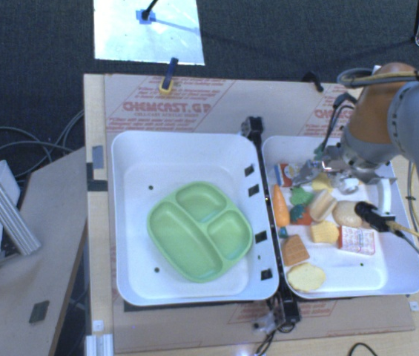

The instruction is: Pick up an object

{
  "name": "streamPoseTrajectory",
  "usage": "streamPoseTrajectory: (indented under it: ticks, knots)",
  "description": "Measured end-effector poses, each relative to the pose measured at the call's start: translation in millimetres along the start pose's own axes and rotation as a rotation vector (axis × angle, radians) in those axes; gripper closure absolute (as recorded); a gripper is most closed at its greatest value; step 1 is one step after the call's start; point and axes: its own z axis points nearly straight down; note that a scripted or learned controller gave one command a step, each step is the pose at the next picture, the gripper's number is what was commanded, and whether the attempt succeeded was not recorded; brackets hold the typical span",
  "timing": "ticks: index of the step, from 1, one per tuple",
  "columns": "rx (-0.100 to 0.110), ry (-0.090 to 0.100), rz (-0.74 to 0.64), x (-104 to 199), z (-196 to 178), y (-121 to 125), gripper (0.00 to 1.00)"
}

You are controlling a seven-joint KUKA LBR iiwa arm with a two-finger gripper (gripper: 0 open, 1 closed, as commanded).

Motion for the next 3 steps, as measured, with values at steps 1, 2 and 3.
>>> streamPoseTrajectory:
  ticks: [1,2,3]
  knots:
    - [-0.009,0.001,-0.002,1,-14,3,1.00]
    - [-0.005,-0.003,-0.004,8,-77,8,1.00]
    - [-0.005,-0.003,-0.005,8,-132,10,1.00]
